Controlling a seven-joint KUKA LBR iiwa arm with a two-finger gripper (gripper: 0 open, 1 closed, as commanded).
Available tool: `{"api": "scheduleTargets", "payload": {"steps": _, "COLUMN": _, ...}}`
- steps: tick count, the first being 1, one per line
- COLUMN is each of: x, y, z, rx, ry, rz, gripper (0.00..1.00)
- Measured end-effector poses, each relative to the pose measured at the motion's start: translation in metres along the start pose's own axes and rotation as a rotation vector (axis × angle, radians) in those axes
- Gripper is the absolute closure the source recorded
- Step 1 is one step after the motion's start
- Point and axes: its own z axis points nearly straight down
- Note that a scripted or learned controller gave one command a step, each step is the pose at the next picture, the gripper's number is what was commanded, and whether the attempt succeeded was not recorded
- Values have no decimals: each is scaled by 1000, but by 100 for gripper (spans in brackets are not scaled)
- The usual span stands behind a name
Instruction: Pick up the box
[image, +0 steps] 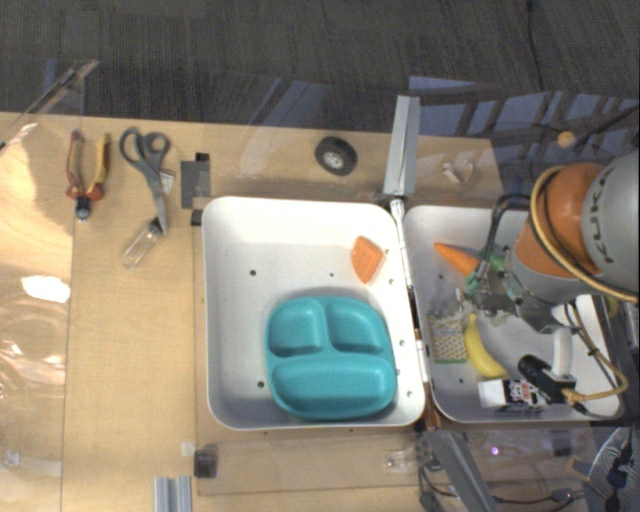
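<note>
On the wooden bench (120, 330), far left, lie red-handled pliers (85, 170), then grey-handled metal scissors (148, 168) with a clear plastic tube (140, 243) just below them; a small black block (197, 178) sits near the corner of the left white bin (225, 300), and a black roll of tape (336, 155) lies on the bench behind that bin. The left white bin holds a teal plastic tray with three compartments (330, 358) toward its front and a small orange wedge (368, 259) near its back right corner, the two apart. In the right white bin (450, 400), an orange carrot-shaped cone (457, 258) lies at the back; the flat rectangular box with a speckled green-and-white face (450, 340) lies flat against the left wall, a yellow banana (484, 352) just beside it on the right; a small white packet with dark print (503, 392) lies at the front. The gripper (480, 296) on the grey and orange arm (565, 240) hangs over the box's back right corner; whether it is released or clenched I cannot tell, and nothing is seen lifted.
</note>
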Motion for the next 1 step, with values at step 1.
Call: {"api": "scheduleTargets", "payload": {"steps": 1, "x": 14, "y": -27, "z": 10, "rx": -23, "ry": -4, "rz": 53, "gripper": 0}}
